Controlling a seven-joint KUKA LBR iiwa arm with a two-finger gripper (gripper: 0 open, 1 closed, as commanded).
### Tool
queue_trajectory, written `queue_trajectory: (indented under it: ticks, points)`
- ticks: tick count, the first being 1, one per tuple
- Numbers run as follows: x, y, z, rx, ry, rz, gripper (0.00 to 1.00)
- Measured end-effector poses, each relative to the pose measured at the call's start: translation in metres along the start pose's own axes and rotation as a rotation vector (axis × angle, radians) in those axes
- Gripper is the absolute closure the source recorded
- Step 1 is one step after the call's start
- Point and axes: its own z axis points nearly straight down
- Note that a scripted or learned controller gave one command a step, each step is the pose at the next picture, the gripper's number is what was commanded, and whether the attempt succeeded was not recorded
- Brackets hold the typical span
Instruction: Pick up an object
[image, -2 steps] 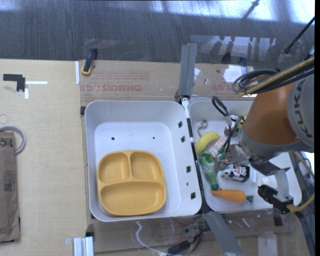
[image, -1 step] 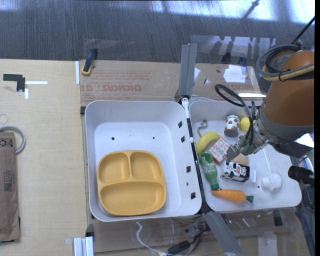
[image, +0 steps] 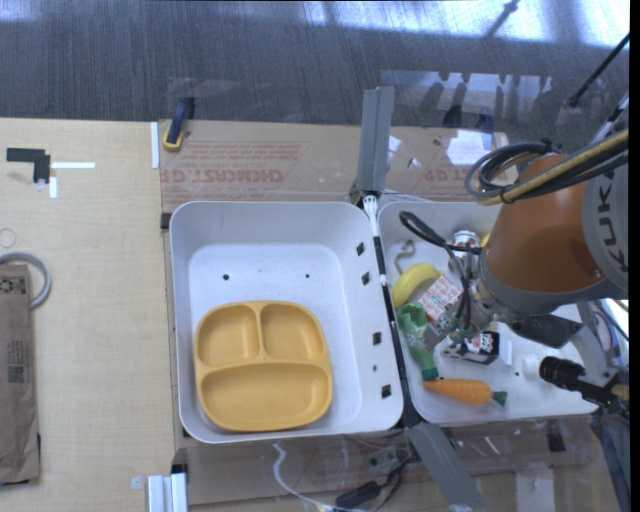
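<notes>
Where arm (image: 545, 240) dips into right bin (image: 540, 405) | jaws hidden | banana (image: 415, 281), carrot (image: 458, 391) nearby

At the frame's lower right, a small orange plastic carrot with a green tip (image: 461, 391) lies flat, pointing left. Above it sit a yellow plastic banana (image: 414, 281), a crumpled green item (image: 413, 323) and a red-and-white packet (image: 438, 296).

You see a light wooden bench (image: 80, 300), with brown cardboard (image: 260, 160) at its far side. Behind it the floor is dark grey carpet (image: 200, 60), with window light at far right.
</notes>
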Motion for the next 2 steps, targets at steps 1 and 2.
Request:
queue_trajectory:
  ticks: [1,2]
  points:
    - [0.008,0.087,-0.064,0.000,-0.003,0.370,1.00]
    - [-0.011,0.035,-0.166,-0.001,-0.003,0.185,1.00]
